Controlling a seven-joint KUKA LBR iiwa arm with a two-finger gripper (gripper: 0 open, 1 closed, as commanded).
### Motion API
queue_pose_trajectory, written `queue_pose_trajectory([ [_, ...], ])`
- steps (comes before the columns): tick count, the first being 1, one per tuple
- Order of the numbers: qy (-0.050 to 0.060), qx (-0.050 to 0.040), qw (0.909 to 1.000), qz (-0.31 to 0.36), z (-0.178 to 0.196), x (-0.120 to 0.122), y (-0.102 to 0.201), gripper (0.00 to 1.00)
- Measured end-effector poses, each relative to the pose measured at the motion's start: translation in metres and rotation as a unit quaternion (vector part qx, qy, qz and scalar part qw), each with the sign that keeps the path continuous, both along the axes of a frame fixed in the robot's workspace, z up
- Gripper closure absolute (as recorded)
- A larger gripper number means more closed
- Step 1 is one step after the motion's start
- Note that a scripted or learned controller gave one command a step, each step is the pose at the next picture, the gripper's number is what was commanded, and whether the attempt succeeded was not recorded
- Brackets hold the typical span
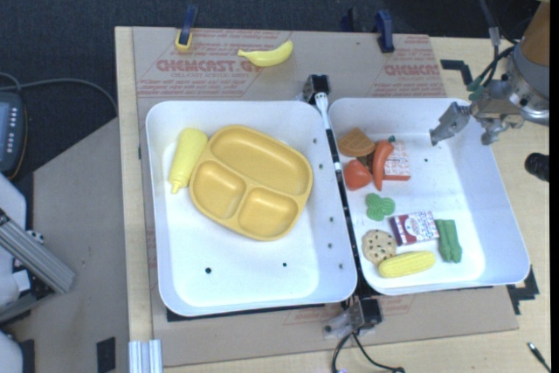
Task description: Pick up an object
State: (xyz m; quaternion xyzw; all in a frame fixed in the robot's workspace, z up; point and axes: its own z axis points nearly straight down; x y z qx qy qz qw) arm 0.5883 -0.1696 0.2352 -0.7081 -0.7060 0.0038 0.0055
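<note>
**Hovering Empty Over a Bin of Toy Food**

Reaching in from the right with the gripper (472, 125) held over the far right part of the right bin (489, 188), jaws spread, nothing between them. Nothing lifted yet, by the look of it, with every likely target lying on a bin floor.

Nearest the gripper, a carrot (382, 162) and a white box (400, 165), touching each other, beside a tomato (355, 176) and a brown bun (356, 142). Closer to the near rim, a green piece (380, 207), a cookie (377, 245), a purple box (413, 228), corn (407, 264) and a green bean (449, 240), clustered close together.

Well apart in the left bin (262, 275), a yellow tray (251, 181) with a yellow bottle (185, 157) against its left side. Out on the bench (140, 214), beyond both bins, a banana (266, 55).

Judged to be at the very start: no target visibly chosen, no grip made. Left to do, apparently, everything that counts: moving over one item, lowering, closing on it, and raising it clear of the floor. Probably handiest, the carrot group, just left of the gripper across bare white floor.
</note>
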Motion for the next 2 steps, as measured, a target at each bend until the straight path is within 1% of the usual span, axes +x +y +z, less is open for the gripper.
queue_pose_trajectory([
  [1,-0.007,-0.0015,1.0000,0.001,0.008,0.003,0.000,0.00],
  [2,-0.003,-0.0003,1.0000,0.001,-0.055,-0.003,0.000,0.00],
])
